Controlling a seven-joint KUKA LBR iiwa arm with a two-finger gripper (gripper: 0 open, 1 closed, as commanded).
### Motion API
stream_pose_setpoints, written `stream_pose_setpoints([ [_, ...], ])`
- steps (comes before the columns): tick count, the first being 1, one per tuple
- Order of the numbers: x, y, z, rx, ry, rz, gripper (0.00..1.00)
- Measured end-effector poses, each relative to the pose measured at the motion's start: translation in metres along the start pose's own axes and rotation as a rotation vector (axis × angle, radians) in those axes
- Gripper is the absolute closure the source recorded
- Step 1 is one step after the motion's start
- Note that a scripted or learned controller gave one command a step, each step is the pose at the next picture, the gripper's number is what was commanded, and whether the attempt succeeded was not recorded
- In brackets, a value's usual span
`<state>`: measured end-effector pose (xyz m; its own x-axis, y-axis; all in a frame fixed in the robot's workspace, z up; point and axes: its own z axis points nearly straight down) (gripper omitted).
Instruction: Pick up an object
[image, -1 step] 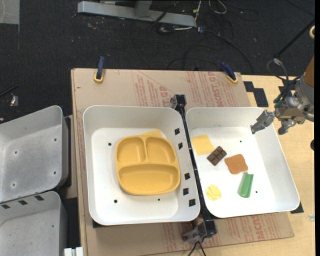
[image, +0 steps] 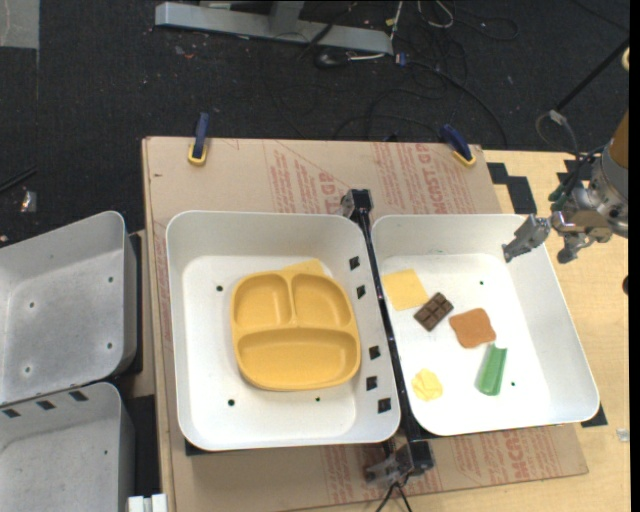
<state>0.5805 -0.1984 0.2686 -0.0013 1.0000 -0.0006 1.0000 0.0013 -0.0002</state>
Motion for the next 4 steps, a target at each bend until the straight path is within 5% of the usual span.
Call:
stream_pose_setpoints([
  [3,0.002,-0.002,0.171,0.005,0.002,0.002,0.00],
  [4,0.002,-0.001,0.157,-0.002,0.000,0.002,1.00],
])
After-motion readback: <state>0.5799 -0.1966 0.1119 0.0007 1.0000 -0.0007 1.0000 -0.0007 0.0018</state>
